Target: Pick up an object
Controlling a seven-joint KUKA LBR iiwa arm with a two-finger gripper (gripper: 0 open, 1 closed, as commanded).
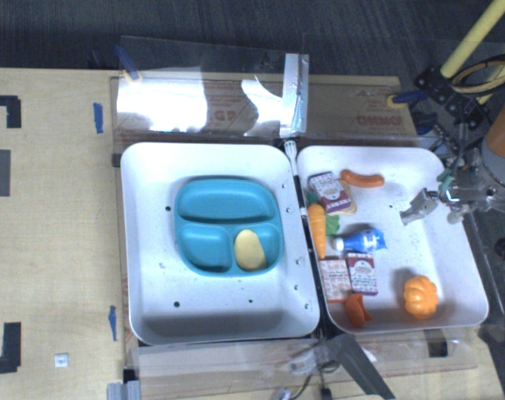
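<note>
The right bin holds several small items. An orange sausage and a small carton lie at the back. A carrot rests along the left wall, and a blue bottle lies in the middle. Two more cartons, a small orange pumpkin and a red-orange piece are at the front. My gripper hangs over the bin's right side, open, with nothing between its fingers. It is to the right of the bottle and behind the pumpkin.
The left bin holds a blue divided plate with a yellow egg-shaped item in its front right section. A clear plastic sheet stands behind the bins. Cables and a yellow pole crowd the back right.
</note>
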